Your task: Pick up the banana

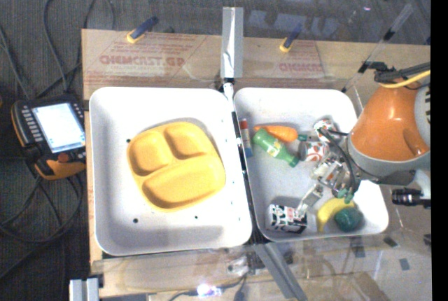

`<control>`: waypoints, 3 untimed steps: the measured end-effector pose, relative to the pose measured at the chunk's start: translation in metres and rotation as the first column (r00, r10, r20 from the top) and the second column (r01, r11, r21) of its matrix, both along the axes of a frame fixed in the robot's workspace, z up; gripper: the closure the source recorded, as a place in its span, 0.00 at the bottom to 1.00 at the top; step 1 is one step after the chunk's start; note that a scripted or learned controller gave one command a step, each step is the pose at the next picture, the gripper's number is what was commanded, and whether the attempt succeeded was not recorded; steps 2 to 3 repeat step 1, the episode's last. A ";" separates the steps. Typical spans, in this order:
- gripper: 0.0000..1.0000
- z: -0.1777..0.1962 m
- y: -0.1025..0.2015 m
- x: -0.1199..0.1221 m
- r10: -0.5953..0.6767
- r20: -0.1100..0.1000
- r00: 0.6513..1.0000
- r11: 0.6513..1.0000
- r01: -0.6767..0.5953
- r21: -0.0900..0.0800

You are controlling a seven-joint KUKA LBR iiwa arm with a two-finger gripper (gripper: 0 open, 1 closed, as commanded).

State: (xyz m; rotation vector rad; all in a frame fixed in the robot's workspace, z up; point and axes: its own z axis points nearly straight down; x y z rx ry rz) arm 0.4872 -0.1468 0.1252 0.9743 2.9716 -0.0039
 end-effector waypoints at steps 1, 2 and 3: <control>0.00 0.018 0.028 0.032 -0.471 -0.015 0.882 0.882 0.471 0.005; 0.00 0.018 0.028 0.032 -0.471 -0.015 0.882 0.882 0.471 0.005; 0.00 0.018 0.028 0.032 -0.471 -0.015 0.882 0.882 0.471 0.005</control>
